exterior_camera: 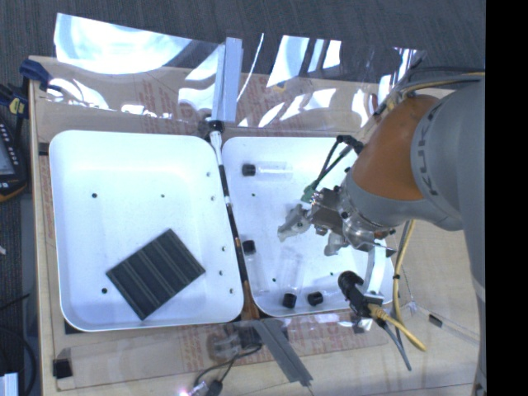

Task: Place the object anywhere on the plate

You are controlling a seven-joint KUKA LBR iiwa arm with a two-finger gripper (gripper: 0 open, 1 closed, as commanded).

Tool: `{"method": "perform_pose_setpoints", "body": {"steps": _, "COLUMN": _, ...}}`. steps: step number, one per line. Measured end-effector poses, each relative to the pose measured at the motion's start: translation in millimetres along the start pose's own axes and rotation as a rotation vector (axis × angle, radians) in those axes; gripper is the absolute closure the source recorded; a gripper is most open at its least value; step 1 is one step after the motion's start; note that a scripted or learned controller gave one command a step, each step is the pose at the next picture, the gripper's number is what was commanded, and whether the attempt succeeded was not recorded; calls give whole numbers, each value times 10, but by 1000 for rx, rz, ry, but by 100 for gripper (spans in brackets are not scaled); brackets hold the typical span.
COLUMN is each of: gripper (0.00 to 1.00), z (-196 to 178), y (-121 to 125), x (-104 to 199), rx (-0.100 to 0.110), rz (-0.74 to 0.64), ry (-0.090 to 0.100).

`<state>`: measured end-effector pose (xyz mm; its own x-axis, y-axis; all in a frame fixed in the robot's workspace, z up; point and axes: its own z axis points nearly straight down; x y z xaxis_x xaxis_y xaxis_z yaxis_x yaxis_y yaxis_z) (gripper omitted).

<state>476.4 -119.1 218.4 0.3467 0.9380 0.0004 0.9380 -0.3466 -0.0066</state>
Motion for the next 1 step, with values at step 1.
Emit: {"method": "perform_pose_setpoints", "body": {"steps": 1, "gripper": 100, "z": 284, "y": 0, "x": 748, "rx": 1, "rz": 45, "ry": -1}}
